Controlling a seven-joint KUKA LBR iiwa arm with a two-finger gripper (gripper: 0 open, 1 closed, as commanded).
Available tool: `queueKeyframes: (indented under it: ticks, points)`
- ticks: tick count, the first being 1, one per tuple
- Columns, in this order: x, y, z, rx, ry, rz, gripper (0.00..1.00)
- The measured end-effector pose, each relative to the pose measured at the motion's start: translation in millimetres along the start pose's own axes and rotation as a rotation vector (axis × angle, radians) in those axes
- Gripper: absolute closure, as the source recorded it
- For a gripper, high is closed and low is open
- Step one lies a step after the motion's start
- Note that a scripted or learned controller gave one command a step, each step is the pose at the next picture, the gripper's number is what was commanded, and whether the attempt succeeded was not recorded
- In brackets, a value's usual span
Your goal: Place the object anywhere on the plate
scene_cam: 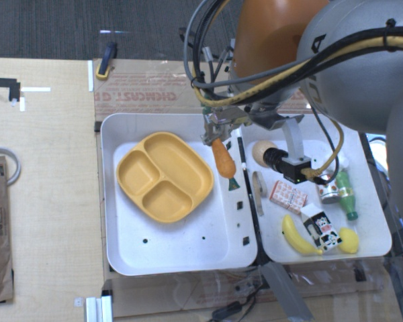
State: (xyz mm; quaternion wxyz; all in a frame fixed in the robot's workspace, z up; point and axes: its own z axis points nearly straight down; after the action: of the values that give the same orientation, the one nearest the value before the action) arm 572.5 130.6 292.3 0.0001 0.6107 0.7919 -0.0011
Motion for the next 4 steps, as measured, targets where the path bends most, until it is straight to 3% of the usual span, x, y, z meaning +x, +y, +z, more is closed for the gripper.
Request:
queueKeyframes:
  ticks: [1, 2, 3, 4]
  points:
    - [-1, 0, -8, 0.002, -0.003, -0.001, 1.00]
    - [-21, -65, -4, 0.003, 0.000, 0.226, 1.00]
    - [-14, -76, -48, 0.001, -0.001, 0.375, 1.00]
    - [-14, -69, -15, 0.005, -0.002, 0.477, 1.00]
